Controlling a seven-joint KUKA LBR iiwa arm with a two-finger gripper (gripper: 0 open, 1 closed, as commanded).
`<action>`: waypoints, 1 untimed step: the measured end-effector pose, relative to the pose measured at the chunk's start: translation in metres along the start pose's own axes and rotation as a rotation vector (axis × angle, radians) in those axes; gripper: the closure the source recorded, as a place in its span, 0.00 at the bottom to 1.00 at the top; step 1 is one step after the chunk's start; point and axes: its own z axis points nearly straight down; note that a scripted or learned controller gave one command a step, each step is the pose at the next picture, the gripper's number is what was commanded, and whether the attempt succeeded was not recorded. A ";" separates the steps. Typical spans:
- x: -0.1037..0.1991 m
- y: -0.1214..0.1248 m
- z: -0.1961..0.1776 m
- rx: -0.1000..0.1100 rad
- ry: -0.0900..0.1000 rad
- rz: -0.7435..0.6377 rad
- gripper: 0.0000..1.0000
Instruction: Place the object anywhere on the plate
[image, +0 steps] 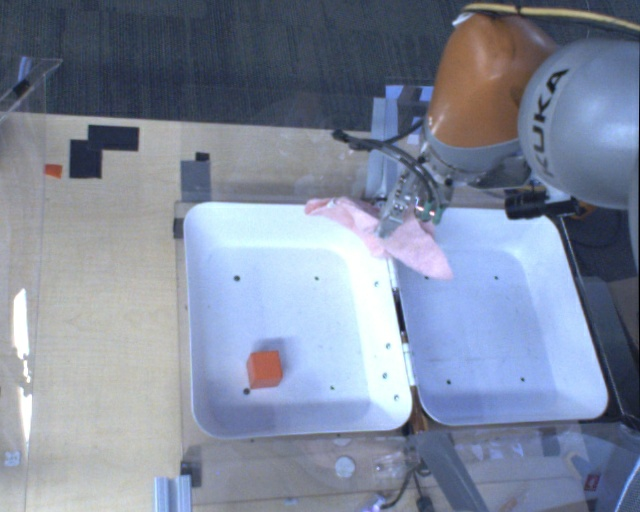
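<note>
Claw (404, 212) detail is hard to read beneath the grey-and-orange arm (520, 90): its fingers sit at the top of a pink cloth (395, 236), which hangs from them, though how wide they stand cannot be told. That cloth drapes across the divide between the left bin (220, 300) and the right bin (560, 330), at their far edge. An orange block (265, 369) lies in the left bin, well apart, near its front. Black patches (100, 148) mark the worktop (90, 330).

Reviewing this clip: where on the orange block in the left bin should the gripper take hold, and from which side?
Judging by its pose, grip the orange block across two opposite side faces, coming straight down. It lies flat on the left bin floor, standing apart from the walls.
</note>
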 end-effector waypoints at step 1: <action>0.041 0.037 0.008 -0.002 0.002 -0.400 1.00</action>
